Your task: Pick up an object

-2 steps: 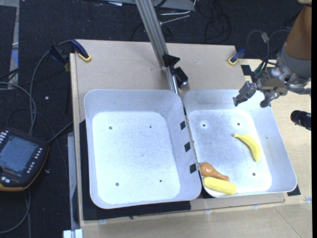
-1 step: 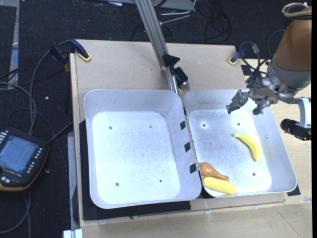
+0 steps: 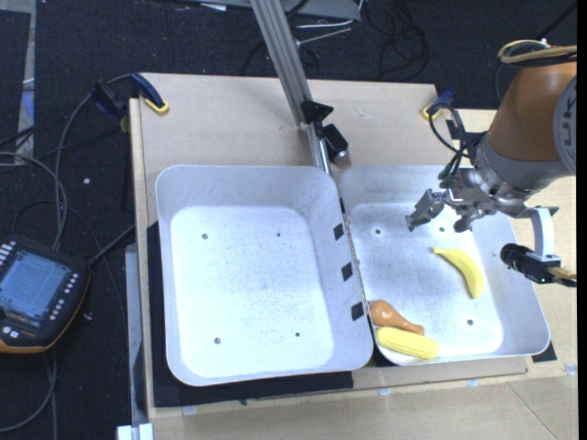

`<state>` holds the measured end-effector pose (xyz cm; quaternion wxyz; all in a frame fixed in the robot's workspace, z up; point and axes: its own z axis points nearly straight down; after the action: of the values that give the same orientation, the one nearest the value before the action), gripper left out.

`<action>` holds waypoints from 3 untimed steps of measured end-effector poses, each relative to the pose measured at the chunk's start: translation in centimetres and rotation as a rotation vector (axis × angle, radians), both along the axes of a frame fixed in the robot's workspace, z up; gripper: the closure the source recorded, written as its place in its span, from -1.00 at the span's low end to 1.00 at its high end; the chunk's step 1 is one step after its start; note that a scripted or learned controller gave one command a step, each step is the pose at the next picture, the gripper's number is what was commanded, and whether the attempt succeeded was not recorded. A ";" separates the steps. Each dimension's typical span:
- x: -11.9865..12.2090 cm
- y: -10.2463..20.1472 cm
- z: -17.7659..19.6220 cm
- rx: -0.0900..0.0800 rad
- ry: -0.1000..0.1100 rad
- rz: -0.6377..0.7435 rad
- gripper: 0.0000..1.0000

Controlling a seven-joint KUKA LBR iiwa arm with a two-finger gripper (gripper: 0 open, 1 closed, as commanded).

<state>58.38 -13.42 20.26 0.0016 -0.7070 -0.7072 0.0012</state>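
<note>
A yellow banana [image 3: 462,269] lies in the right bin [image 3: 385,246], toward its right side. A yellow corn cob [image 3: 406,342] rests at the bin's near edge, with an orange-brown piece shaped like a drumstick [image 3: 394,316] just behind it. My gripper [image 3: 443,210] hangs over the bin's far right part, above and to the left of the banana. Its two dark fingers are spread apart with nothing between them.
The left bin [image 3: 183,246] sits beside the right one, joined along a ridge with black clips [image 3: 348,269]. A slanted metal pole [image 3: 289,62] rises from behind the bins. Clamps [image 3: 147,90] grip the bench's far corners.
</note>
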 end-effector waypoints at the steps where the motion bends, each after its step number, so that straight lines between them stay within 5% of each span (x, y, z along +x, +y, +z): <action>1: 0.1 0.3 -6.2 0.000 0.001 0.000 -1.00; 2: 0.2 0.3 -4.9 -0.001 -0.004 0.000 1.00; 3: 0.9 0.1 -0.5 -0.001 -0.007 0.000 1.00</action>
<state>59.31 -13.28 19.73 -0.0015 -0.7070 -0.7072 -0.0011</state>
